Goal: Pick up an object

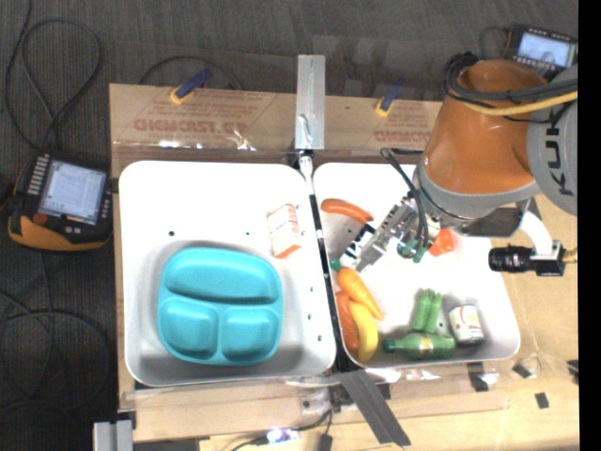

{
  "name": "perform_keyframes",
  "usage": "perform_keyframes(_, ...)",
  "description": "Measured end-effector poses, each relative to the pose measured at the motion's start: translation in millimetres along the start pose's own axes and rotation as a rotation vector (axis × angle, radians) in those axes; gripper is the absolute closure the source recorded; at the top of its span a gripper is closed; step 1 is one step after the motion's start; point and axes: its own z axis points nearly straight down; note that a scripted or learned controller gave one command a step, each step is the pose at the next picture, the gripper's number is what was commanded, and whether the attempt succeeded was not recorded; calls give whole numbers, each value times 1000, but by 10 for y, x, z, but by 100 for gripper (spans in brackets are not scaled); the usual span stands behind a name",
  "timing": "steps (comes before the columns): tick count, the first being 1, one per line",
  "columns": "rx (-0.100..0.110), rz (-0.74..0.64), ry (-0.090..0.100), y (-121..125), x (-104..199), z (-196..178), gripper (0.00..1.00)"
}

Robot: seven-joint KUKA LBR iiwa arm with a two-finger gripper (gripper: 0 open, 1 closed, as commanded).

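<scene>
So the stuff to grab is all piled in the right bin (488,280). Along its left wall there's an orange carrot-looking piece (360,292) lying on top of a yellow banana-ish thing (365,336), with another orange-red piece (346,209) up near the top left corner. Toward the bottom there's a green bottle (419,346) lying flat, a second green item (427,310) just above it and touching, and a small can (466,322) right beside those on the right. A little orange bit (444,242) sits just under the arm's wrist.

The end effector (374,249) hangs over the upper middle of that bin, angled down-left, tip just above the carrot piece. Honestly can't tell if the fingers are spread or pinched from this angle, and nothing visibly sits between them.

Left bin (141,252) has a turquoise divided tray (221,304) taking up most of it, plus a small white and orange box (284,230) near the divider. Both bins sit on the counter (225,116), which has cardboard taped on top. A pendant with a lit screen (58,203) lies on the floor off to the left.
</scene>
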Motion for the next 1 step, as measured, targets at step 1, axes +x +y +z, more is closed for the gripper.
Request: perform_keyframes(1,1,-24,-3,611,-656,368,100)
